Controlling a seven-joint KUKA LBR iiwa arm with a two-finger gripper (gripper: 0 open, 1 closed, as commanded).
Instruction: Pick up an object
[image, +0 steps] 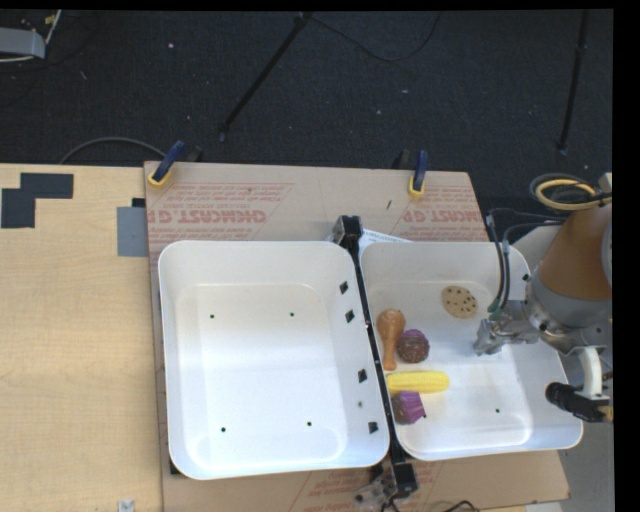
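Two white bins sit side by side on my bench, and every candidate for the pick lies in the right bin (520, 425). From the centre of that bin, a speckled tan cookie (459, 300) lies flat at about twelve o'clock. A brown drumstick-shaped piece (389, 332) and a dark purple lump (413, 347) are at about ten, close together. A yellow corn cob (418, 381) lies crosswise at about eight, and a purple-and-green piece (408, 407) sits just below it. Four of the five crowd the wall shared with the left bin (260, 450), and I judge that leaves the hand little room on that side, while the cookie lies apart from the rest.

My hand (492, 337) is at about two o'clock from the bin centre, over bare floor and well apart from the cluster. The arm reaches in over the right rim. I cannot tell whether the fingers are spread or closed, and I see nothing between them, so I judge the pick is not yet made.

Both bins rest on a printed cardboard sheet (300, 205), pinned at its far edge by two clamps (166, 165), presumably so the bins do not slide. Pale wood bench (70, 350) runs off toward nine o'clock. Dark carpet (300, 90) with cables lies beyond at twelve.
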